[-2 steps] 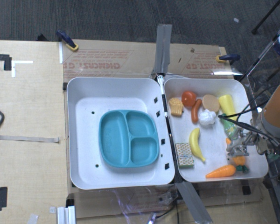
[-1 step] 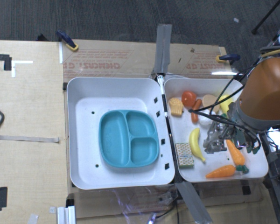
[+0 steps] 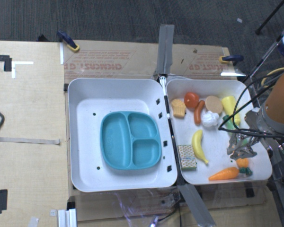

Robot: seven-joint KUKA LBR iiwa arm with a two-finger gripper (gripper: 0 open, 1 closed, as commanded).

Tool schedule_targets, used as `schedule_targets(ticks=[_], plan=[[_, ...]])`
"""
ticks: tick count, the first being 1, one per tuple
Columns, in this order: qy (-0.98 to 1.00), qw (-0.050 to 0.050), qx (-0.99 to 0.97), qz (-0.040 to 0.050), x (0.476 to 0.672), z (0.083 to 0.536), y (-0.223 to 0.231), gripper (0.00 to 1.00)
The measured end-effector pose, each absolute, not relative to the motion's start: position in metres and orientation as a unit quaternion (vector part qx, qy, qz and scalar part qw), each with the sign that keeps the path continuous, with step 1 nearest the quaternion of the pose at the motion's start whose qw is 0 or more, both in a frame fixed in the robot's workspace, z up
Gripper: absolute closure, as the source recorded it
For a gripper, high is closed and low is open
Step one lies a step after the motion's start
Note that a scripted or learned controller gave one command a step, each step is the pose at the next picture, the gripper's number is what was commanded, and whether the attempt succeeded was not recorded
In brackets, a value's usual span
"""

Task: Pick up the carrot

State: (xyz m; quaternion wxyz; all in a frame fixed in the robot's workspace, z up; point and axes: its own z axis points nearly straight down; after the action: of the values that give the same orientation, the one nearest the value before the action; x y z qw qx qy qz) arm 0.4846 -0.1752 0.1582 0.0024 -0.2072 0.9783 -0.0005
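Bench (image 3: 28, 126) front edge is taken as nearest; two white bins are carried on it side by side. Left bin (image 3: 80, 93) is occupied by a blue divided tray (image 3: 131, 140). Right bin (image 3: 217, 162) is loaded with toy food. Grey arm (image 3: 279, 103) is seen over that bin's right edge, cables draped across it. Gripper (image 3: 241, 149) is placed over the near right part of the right bin; whether it is spread or pressed together cannot be told, since cables and shadow cover it. Nothing is seen held.

Carrot (image 3: 224, 174) is laid flat along the near edge of the right bin, toward its near right corner, tip to the left, green top to the right. A small orange piece (image 3: 243, 162) is found just beside the green end. Banana (image 3: 199, 145) is set near, toward the bin's middle.

Judged step: approach, grasp not yet made. Carrot should be straddled across its thick part, away from the orange piece and the bin wall. A tip grasp is expected to slip.
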Motion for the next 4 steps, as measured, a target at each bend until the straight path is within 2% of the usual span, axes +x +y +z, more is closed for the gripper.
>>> schedule_targets(ticks=[1, 2, 3, 4], plan=[[0.978, 0.002, -0.207, -0.0004, 0.485, 0.158, -0.175, 0.00], [0.982, 0.011, -0.190, -0.0037, 0.501, 0.097, -0.178, 0.00], [0.982, 0.011, -0.191, -0.0033, 0.502, 0.106, -0.177, 1.00], [0.996, 0.003, -0.092, -0.0001, 0.511, 0.161, -0.101, 1.00]])
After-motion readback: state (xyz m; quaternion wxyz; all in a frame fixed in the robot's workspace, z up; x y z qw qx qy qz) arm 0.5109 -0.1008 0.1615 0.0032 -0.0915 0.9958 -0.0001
